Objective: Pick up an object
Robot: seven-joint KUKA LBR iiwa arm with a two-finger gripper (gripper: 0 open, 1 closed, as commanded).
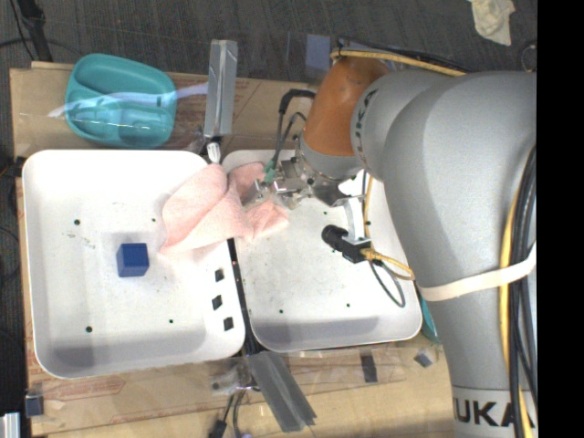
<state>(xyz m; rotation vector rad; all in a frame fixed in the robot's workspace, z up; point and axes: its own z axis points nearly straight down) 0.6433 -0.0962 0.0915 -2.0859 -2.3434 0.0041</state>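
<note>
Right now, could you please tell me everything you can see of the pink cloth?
The pink cloth looks like soft, crumpled fabric, pale pink. It lies draped over the divide between the two white bins, most of it in the left bin and one bunched end in the right bin. The end effector is at that bunched end.
</note>
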